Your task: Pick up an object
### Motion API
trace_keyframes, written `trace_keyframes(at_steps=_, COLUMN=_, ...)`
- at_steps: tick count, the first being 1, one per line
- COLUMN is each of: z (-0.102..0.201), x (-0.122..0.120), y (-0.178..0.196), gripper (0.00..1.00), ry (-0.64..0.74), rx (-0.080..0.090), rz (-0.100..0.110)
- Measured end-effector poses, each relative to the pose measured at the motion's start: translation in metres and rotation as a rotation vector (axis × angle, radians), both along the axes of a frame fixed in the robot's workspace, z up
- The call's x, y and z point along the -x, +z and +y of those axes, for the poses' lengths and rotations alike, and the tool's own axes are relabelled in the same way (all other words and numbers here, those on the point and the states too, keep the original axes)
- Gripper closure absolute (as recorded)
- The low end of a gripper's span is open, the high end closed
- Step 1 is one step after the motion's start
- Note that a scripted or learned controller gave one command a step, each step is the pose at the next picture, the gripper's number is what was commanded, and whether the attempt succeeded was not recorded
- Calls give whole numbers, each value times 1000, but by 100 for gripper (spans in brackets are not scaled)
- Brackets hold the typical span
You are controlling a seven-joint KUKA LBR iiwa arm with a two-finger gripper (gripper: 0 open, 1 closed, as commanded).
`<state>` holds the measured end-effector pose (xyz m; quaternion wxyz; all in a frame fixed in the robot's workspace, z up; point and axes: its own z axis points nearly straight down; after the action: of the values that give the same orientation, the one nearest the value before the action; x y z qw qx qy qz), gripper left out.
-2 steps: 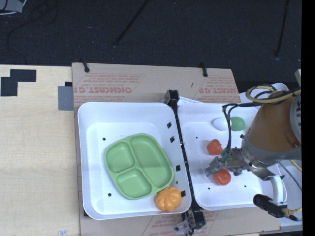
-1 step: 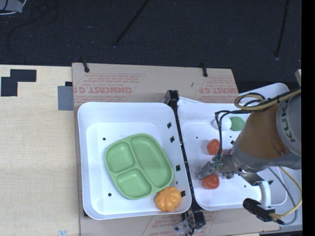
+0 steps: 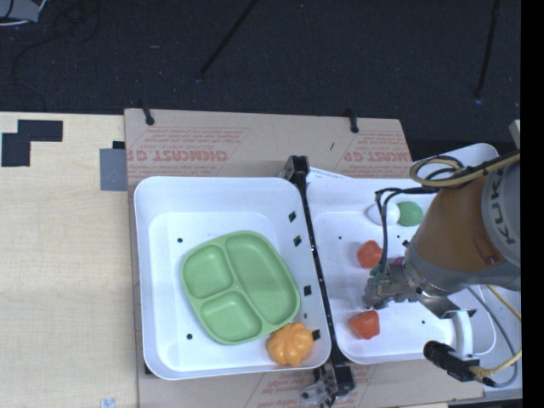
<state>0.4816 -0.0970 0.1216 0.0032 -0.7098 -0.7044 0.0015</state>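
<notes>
A: Nearest edge first — what lies at the front of the two bins?

B: In the left bin [image 3: 153, 228], an orange pumpkin-shaped toy [image 3: 290, 344] sits at the front right corner, touching the rim of a green three-compartment plate [image 3: 239, 287]. In the right bin [image 3: 348, 202], a red object [image 3: 365, 324] rests near the front, just beside the divider side of the floor.

A: And the pincer?

B: The pincer [image 3: 380, 294] hangs low over the right bin, directly above and behind that front red object, between it and a second red object [image 3: 370, 253] lying further back. Whether its tips are apart or together cannot be told — they are dark, small and blurred against the arm. Nothing is visibly held between them.

A: The arm itself?

B: The arm [image 3: 463, 228] enters from the right, its orange band broad above the wrist, with black cables looped over it. It covers much of the right half of the right bin.

A: Further back?

B: A green rounded object [image 3: 410, 213] lies near the far wall of the right bin, partly behind a cable. The green plate lies tilted across the middle of the left bin, its compartments bare.

A: And beyond the bins?

B: Both bins rest on a cardboard sheet [image 3: 255, 147] with red print, lying on the pale wooden desk [image 3: 59, 270]. Behind it, dark floor with cables.
</notes>
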Motion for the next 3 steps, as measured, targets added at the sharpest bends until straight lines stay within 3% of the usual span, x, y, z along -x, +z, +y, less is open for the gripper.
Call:
trace_keyframes(at_steps=2, z=2, x=-5, y=118, gripper=100, ry=8, rx=2, rz=-8)
trace_keyframes(at_steps=3, z=1, x=-6, y=130, gripper=100, ry=8, rx=2, rz=-5)
